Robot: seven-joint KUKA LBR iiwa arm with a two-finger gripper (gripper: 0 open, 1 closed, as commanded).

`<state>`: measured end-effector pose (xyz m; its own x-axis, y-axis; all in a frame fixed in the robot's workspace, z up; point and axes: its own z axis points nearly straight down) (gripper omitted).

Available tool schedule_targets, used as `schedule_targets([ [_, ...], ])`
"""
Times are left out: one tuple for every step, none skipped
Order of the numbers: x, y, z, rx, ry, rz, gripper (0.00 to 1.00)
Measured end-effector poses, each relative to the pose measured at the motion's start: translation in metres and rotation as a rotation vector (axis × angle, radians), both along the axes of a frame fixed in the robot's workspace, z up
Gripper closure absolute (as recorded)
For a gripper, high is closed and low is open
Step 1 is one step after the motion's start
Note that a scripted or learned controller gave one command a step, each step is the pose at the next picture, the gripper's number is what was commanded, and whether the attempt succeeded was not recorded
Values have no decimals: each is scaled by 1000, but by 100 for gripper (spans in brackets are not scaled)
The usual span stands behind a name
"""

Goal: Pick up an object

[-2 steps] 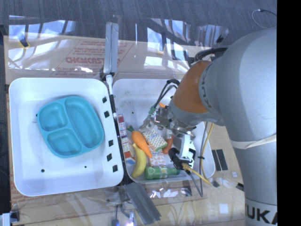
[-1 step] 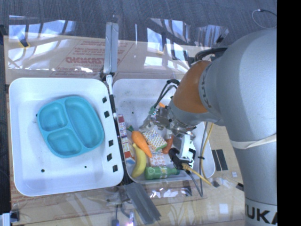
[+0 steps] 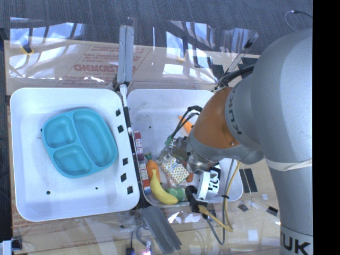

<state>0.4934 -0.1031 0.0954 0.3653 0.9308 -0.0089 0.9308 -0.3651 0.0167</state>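
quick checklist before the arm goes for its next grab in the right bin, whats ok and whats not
1. Arm is over the right bin, where the things lie: ok.
2. Gripper is down among the pile near the banana: ok.
3. Something is held: cannot tell, the wrist hides it.
4. Banana is free to take: not ok, it lies against the bin's near wall, crowded by the carrot and a patterned packet.
5. Cable hangs clear of the pile: cannot tell, it loops over the bin's near edge.
6. Blue plate lies alone in the left bin, out of the way: ok.
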Motion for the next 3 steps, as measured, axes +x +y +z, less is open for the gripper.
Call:
schedule_targets([
  [1, 5, 9, 7, 3, 14, 100],
  [47, 139, 96, 17, 15, -136, 100],
  [46, 140, 104, 17, 20, -127, 100],
])
